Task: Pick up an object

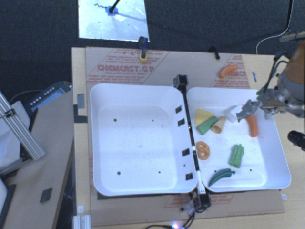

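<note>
My gripper (246,111) hangs over the upper right part of the right bin (274,173), with the arm reaching in from the right. Just left of it lies a small white piece (232,113), and just below it an orange sausage shape (252,126). Further left lie a yellow wedge (204,115), a green block (207,124) and a tan cone (219,124), close together. A pretzel (203,150), a light green ribbed piece (236,155) and a dark green pepper (221,176) lie lower in the bin. Nothing shows held in the gripper.
The left bin (102,97) stands beside the right one, joined by a black divider strip (188,137). Another orange piece (228,70) lies outside the bins on the board behind. A cable (274,37) runs at the back right.
</note>
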`<state>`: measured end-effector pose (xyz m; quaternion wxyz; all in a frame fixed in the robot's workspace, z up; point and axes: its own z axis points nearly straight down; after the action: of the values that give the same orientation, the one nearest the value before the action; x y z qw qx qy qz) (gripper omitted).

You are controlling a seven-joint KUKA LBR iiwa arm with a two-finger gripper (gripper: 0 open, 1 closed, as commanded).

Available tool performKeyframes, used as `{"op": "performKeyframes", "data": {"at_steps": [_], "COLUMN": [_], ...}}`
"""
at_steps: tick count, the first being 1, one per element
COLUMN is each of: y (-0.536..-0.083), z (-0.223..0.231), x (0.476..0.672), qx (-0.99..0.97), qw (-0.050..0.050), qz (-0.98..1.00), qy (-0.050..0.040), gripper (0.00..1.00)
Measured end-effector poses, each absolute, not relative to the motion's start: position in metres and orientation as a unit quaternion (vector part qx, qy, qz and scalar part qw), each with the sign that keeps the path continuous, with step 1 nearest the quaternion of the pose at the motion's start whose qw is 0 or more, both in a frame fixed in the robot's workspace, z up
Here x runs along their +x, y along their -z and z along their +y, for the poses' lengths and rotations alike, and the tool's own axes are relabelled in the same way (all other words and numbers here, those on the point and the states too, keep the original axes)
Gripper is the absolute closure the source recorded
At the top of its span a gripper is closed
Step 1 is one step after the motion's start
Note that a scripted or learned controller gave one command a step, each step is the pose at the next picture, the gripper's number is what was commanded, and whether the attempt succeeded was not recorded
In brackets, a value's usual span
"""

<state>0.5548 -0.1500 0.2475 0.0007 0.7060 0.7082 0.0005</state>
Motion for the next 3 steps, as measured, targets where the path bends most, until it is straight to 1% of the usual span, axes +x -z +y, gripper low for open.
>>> {"op": "performKeyframes", "data": {"at_steps": [1, 2, 3], "y": [-0.259, -0.432, -0.351], "z": [-0.15, -0.135, -0.071], "x": [0.556, 0.544, 0.545], "qx": [0.705, 0.705, 0.704], "qw": [0.002, 0.009, -0.002], "qz": [0.709, 0.71, 0.711], "qy": [-0.0016, -0.0059, 0.0003], "gripper": [1.0, 1.0, 1.0]}}
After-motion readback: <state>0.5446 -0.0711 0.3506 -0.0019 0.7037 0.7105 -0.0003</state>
